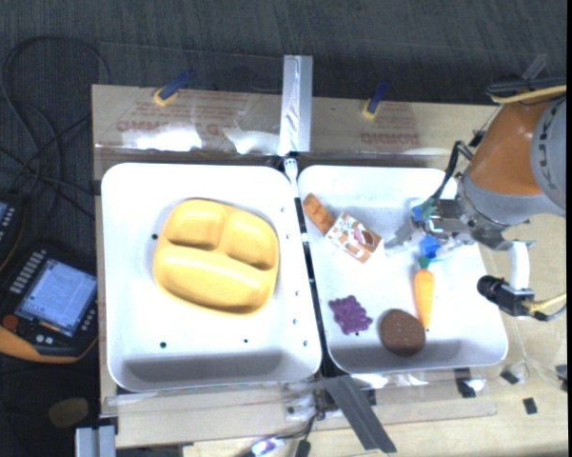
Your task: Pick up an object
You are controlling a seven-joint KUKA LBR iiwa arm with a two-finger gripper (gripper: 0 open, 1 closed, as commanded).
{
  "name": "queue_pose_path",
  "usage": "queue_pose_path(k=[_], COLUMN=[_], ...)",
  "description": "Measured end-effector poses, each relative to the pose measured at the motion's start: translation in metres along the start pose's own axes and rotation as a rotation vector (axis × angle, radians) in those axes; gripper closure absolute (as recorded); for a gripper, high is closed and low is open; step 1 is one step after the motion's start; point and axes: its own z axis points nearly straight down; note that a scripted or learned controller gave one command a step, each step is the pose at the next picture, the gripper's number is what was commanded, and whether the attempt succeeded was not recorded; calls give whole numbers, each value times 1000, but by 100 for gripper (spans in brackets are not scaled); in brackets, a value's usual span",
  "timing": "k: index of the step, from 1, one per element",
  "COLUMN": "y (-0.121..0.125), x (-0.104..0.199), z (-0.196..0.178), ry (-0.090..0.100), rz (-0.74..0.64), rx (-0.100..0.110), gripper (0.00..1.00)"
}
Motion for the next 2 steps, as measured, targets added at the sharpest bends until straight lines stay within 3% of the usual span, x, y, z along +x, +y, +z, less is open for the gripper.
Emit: queue_pose_path(k=[1, 2], y=[49, 49], x=[-34, -33], z=[61, 52], ry=[2, 2], rz=[-105, -106], rx=[-2, -2], gripper=[0, 100])
